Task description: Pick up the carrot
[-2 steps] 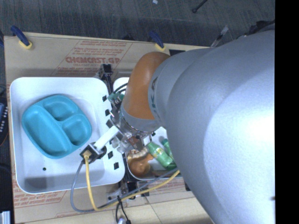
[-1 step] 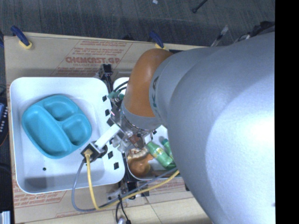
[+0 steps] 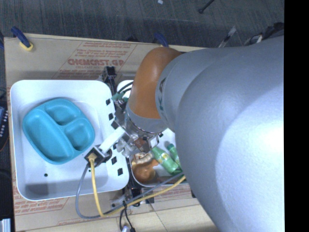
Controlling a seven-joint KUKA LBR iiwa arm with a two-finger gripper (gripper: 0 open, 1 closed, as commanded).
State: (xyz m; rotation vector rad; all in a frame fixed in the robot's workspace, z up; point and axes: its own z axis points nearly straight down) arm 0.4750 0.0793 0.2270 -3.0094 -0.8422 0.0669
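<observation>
Arm: the grey KUKA arm point(image 3: 227, 129) reaches in from the right and covers most of the right bin; its orange band point(image 3: 147, 83) sits above the wrist, over the seam between the two bins.
End effector: point(image 3: 137, 149) points down into the near left part of the right bin, among the objects there; whether its fingers are spread or pressed together cannot be told, since the wrist hides them.
Carrot: cannot be made out with any certainty; most of the right bin lies hidden beneath the arm.
Right bin contents: a green bottle point(image 3: 166, 159) lies tilted just beside the end effector, and a brown rounded object point(image 3: 144, 167) lies touching it on its near side.
Left bin: the white bin point(image 3: 29, 187) holds a blue divided plate point(image 3: 58, 128) with three compartments, lying towards its left side.
Cables: a yellow cable point(image 3: 95, 190) and a grey cable point(image 3: 79, 192) run from the wrist over the near edge of the left bin.
Counter: point(image 3: 72, 57) brown cardboard with red print lies under both bins, with a blue clamp point(image 3: 21, 37) at the far left corner.
</observation>
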